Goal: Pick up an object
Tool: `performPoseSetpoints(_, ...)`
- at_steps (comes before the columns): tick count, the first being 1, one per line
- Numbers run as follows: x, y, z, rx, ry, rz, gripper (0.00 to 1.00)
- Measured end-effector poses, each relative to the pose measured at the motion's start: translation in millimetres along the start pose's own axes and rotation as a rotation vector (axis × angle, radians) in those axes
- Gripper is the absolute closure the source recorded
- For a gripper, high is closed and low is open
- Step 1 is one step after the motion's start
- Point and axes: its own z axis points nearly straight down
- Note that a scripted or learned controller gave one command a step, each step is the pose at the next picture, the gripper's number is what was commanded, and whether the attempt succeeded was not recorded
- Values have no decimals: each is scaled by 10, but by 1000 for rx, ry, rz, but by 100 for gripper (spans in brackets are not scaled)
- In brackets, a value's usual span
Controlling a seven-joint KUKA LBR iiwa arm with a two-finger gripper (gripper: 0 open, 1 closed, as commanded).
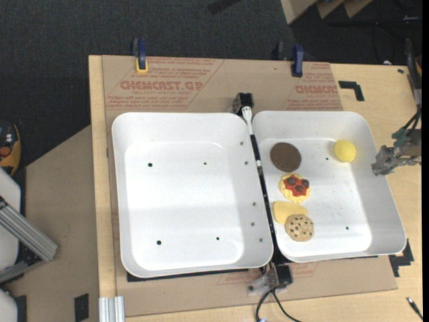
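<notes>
The right white bin [375,237] holds several toy foods. A dark brown round disc [285,156] lies near its upper left. A yellow ball [345,151] sits toward the upper right. Below the disc are a small pizza-like piece with red topping [295,187], a pale yellow wedge [287,210] and a chocolate-chip cookie [299,228] touching that wedge. My gripper [389,159] is a small grey shape at the right rim of this bin, to the right of the yellow ball and apart from every object. I see nothing held in it.
The left white bin [127,146] lies beside the right one on a brown board [167,79] clamped by blue clips [140,49]. Cables and a connector [271,280] sit at the front between the bins. A metal frame [27,237] stands at far left.
</notes>
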Motion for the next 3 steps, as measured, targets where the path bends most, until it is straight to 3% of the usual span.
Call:
performPoseSetpoints(1, 1255, -50, 311, 10, 8, -11, 100)
performPoseSetpoints(2, 1611, -282, 797, 13, 6, -3, 100)
performPoseSetpoints(3, 1125, -255, 206, -1, 0, 4, 100)
